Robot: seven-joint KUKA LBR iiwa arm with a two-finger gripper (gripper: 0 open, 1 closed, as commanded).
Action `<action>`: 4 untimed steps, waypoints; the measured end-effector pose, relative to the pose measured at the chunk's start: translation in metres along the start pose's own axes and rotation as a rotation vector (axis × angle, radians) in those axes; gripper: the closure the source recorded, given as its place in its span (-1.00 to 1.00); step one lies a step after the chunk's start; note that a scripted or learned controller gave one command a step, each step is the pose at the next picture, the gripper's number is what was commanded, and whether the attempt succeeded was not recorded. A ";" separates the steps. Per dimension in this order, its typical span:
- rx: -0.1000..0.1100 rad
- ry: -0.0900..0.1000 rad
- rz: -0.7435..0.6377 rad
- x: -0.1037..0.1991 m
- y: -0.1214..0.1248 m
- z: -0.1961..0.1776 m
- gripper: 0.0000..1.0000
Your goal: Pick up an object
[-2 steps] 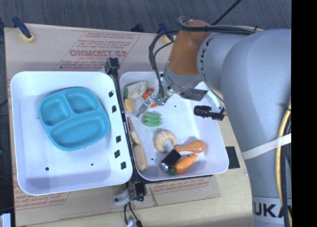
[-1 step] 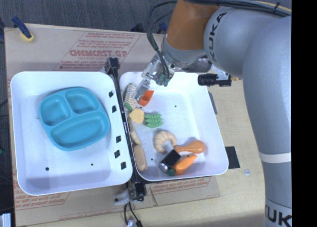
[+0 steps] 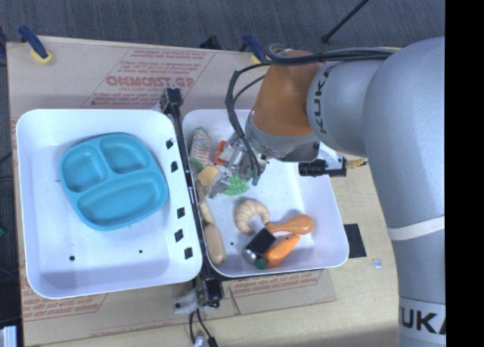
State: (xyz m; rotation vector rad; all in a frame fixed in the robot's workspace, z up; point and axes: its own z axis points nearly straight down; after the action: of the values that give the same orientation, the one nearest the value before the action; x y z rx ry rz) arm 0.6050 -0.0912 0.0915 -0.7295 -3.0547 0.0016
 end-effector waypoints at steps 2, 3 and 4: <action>0.000 0.000 -0.120 0.023 -0.014 -0.011 1.00; -0.001 -0.002 -0.456 0.080 0.006 -0.101 1.00; -0.001 -0.004 -0.458 0.079 0.007 -0.111 1.00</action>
State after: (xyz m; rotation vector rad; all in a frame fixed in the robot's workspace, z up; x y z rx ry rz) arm 0.5381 -0.0493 0.2026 -0.0166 -3.1446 0.0017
